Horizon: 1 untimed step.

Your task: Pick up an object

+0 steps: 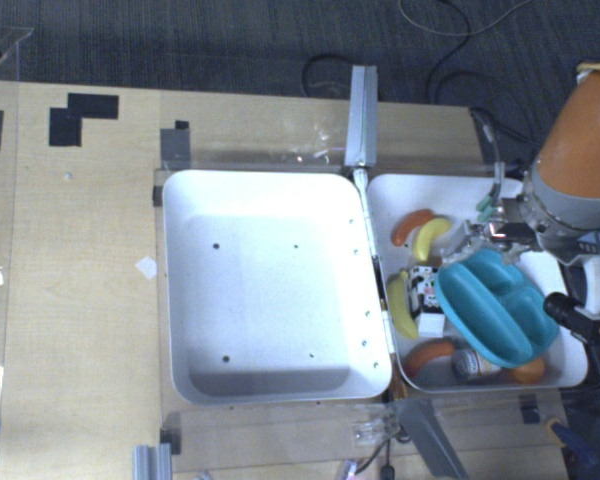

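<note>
- Arm reaches in over the right bin point(380, 268) from its far right corner; pincer point(485, 230) sits low near that bin's far edge, state: cannot tell.
- Candidate objects all crowd the right bin: yellow banana point(432, 234) and red-orange piece point(412, 224) by the far edge, second banana point(402, 310) along the left wall, small black-and-white box point(423, 290) beside it.
- Blue tray point(495, 308) lies tilted on top of the pile, covering items near the bin's near edge; likely obstructs access.
- Left bin point(265, 288) shares the divider.

Black cables point(450, 13) loop on dark carpet point(180, 18); black, perhaps tape, patches point(80, 116) mark the bench point(70, 298).
</note>
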Motion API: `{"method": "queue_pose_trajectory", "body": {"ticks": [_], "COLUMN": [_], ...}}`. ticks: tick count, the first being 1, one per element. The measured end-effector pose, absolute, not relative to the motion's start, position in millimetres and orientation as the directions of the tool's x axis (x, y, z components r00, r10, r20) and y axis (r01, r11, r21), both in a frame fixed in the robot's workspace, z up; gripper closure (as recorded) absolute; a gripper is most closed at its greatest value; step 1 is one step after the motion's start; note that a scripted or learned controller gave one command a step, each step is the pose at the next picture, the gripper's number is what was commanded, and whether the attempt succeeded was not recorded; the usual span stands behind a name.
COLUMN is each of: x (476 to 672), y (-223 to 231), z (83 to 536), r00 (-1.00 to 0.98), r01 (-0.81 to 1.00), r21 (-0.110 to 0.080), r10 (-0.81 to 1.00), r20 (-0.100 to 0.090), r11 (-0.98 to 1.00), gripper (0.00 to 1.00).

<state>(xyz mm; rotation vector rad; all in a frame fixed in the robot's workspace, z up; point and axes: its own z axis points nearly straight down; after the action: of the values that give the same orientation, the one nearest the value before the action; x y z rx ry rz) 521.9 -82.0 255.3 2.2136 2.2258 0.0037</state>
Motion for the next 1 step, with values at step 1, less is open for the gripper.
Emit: {"method": "queue_pose_trajectory", "body": {"ticks": [1], "x": [511.4], "y": [-112.0], "z": [132.6], "r00": [-0.18], "r01": [0.984], "r21": [0.014], "r10": [0.984], "r20": [-0.004], "r11": [0.18], "gripper": [0.0]}}
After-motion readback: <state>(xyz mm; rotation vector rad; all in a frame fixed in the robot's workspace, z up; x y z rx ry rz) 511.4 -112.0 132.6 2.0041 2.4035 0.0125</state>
